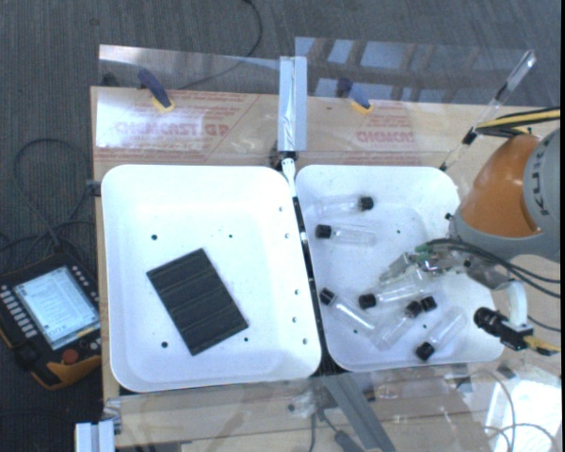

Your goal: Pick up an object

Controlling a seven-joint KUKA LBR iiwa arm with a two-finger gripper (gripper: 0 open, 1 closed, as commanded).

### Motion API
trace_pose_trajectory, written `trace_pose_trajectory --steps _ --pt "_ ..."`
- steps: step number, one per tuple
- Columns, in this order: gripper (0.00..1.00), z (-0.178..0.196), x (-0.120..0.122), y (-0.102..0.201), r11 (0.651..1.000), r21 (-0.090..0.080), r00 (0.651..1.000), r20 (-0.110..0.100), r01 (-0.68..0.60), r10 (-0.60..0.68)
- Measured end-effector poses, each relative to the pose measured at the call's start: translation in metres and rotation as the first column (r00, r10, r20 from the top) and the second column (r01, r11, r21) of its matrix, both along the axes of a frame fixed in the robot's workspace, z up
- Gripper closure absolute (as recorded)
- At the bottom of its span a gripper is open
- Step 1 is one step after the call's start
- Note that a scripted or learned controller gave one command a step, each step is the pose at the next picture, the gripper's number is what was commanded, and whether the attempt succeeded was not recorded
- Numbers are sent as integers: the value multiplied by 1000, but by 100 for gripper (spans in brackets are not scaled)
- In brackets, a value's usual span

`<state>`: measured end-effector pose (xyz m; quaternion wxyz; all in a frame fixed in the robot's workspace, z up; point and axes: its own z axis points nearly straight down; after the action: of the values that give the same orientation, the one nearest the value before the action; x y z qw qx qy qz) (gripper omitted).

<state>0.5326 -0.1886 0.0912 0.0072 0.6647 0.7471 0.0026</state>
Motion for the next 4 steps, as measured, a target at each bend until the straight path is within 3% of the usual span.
trace_pose_trajectory --steps 1,2,3,4 --pt "0 5 74 0 998 5 998 -14 -63 63" --pt "0 0 -3 4 998 1 998 -1 -64 64" --pt "0 -2 119 8 999 -1 999 -4 -47 47" --pt "0 -1 96 75 997 1 997 -5 -77 77"
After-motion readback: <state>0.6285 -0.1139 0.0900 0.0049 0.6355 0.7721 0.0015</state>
